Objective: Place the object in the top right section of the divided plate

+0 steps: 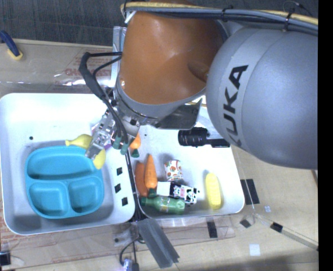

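Two white bins sit side by side beneath one KUKA arm point(257, 89), whose grey shell carries the letters "UKA" in black and whose orange band point(166, 49) fills the top centre. In the left bin point(20, 117) lies one blue divided plate point(65, 180) with three sections. The gripper point(99, 143) hangs at the plate's 1 o'clock corner; whether it is released or clenched cannot be told. One yellow object point(80, 142) rests just at the plate's 12 o'clock rim, touching the gripper's tip, with more yellow point(100, 160) showing at the plate's 2 o'clock. The right bin point(234, 168) holds one carrot point(149, 173), one green bottle point(165, 204), one yellow piece point(213, 189), one small can point(173, 169) and one black-and-white carton point(180, 192); their labels are unreadable.
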Robot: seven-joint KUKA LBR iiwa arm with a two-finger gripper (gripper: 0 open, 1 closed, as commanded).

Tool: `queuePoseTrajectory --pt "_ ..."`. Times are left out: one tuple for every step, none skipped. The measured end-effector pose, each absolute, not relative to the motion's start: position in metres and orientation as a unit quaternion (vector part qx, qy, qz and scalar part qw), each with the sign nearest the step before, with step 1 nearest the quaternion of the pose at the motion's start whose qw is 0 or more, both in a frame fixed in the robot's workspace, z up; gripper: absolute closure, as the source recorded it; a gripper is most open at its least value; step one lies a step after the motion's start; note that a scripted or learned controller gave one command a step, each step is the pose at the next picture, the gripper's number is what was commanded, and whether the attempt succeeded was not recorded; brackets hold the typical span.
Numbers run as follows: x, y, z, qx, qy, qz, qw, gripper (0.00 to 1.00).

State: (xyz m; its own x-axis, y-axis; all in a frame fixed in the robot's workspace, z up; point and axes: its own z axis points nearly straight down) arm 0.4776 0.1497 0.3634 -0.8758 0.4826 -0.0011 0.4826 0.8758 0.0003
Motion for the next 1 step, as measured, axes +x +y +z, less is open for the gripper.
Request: queuePoseTrajectory --pt "0.4753 0.2184 0.2256 0.382 0.924 -0.0034 -0.003 1.00"
